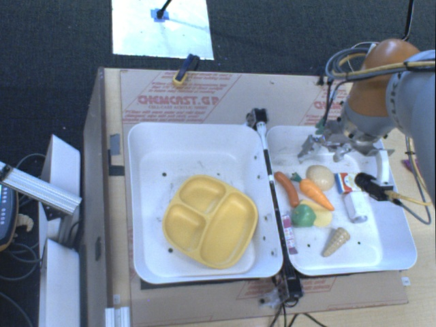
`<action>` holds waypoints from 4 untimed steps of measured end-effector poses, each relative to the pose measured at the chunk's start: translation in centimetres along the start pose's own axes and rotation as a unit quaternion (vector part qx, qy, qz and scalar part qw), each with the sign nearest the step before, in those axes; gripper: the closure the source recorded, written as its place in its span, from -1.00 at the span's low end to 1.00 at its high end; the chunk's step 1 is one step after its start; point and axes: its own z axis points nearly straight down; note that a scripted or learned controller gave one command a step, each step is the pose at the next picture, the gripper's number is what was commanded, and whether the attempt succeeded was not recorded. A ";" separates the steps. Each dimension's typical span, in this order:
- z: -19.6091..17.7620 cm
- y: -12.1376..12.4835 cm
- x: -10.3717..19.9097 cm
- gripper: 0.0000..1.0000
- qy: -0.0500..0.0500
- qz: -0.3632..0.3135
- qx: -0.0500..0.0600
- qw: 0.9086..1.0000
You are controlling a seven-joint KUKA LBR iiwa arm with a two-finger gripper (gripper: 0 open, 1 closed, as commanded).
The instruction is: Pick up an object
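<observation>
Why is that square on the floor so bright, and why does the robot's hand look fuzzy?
In the camera view the pale sheet on the dark floor is washed out by glare, nearly pure white. The white bins are bright too, with soft shadows under the yellow plate. The gripper looks slightly soft and blurred, while the toy carrot is clearer.

Bright, even light falls from above. The two white bins (204,138) shine so much that their walls look washed out. Shadows are soft and small. The whole picture is a little blurry.
</observation>
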 end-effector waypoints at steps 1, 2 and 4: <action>3.9 -4.7 2.6 -1.00 -0.004 0.002 -0.010 1.000; 0.8 1.9 1.4 -1.00 -0.001 0.000 -0.003 1.000; -3.4 0.2 -1.6 -1.00 -0.002 0.002 -0.003 1.000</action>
